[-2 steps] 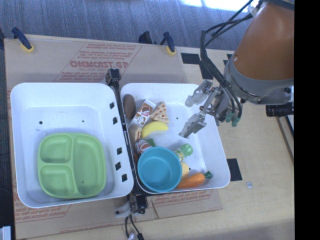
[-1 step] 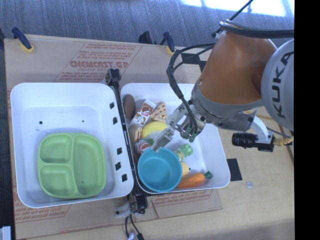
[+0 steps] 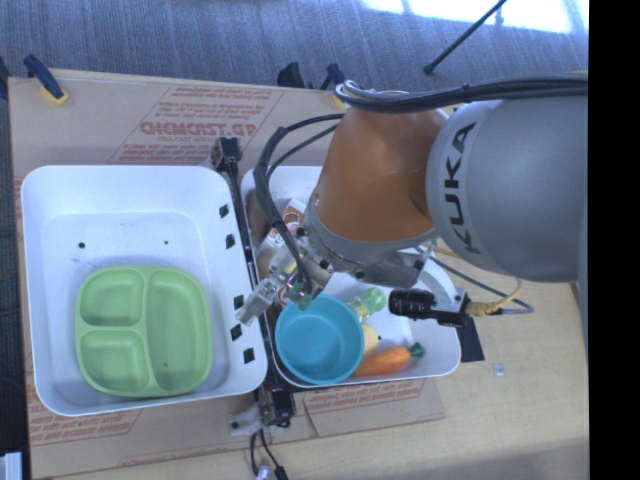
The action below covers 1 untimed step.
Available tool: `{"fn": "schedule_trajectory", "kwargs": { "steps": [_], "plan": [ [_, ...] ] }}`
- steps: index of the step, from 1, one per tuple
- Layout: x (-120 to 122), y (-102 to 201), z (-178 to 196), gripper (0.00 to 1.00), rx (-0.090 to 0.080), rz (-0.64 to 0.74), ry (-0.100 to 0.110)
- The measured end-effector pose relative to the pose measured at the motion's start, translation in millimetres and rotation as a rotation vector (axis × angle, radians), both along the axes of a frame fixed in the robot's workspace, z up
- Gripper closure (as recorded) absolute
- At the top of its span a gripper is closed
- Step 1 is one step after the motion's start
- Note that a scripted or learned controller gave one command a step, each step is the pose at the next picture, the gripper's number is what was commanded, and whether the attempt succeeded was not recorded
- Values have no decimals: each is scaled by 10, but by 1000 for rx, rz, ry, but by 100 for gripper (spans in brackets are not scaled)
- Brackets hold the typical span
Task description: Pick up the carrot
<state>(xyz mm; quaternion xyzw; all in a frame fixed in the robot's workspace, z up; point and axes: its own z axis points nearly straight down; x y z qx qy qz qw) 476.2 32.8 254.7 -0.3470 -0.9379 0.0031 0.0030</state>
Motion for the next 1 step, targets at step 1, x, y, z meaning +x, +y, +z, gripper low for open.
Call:
{"fn": "schedule_trajectory", "kwargs": {
  "steps": [1],
  "plan": [
    [258,-813,99,0,-4,-101,-5]
  ]
}}
